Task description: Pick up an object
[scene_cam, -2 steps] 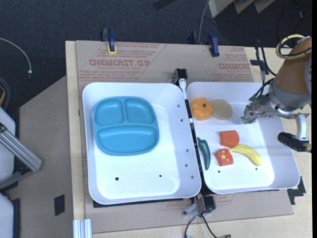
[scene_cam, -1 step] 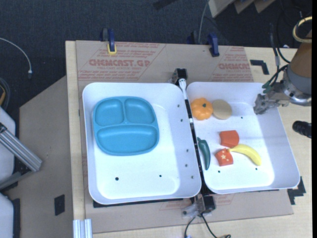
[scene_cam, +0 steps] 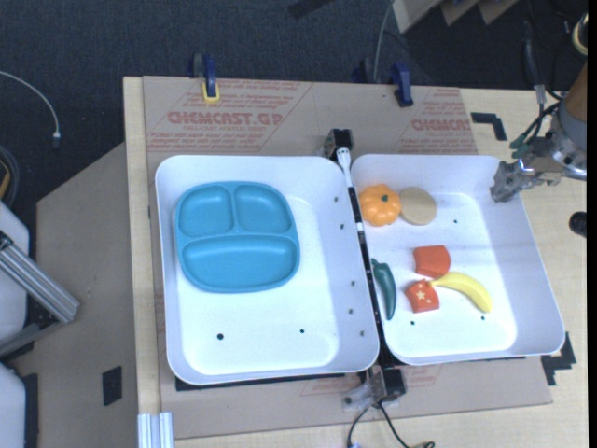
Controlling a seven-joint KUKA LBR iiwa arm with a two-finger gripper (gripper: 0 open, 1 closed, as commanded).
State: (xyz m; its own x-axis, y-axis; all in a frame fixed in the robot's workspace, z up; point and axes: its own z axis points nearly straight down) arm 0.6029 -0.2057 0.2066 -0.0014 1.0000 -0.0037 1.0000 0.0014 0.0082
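The left bin (scene_cam: 187, 343) contains a blue divided plate (scene_cam: 238, 236) in its upper half. The right bin (scene_cam: 522, 325) contains a small orange pumpkin (scene_cam: 380, 205) touching a tan round piece (scene_cam: 417, 206), a red block (scene_cam: 432, 259), a yellow banana (scene_cam: 466, 289), a red tomato-like piece (scene_cam: 422, 296) and a dark green pepper (scene_cam: 383, 287) (lying against the inner wall). Blue clamps (scene_cam: 207, 69) hold the cardboard base (scene_cam: 280, 110). The gripper (scene_cam: 508, 183) sits over the right bin's upper-right rim, clear of all items; its opening cannot be determined.
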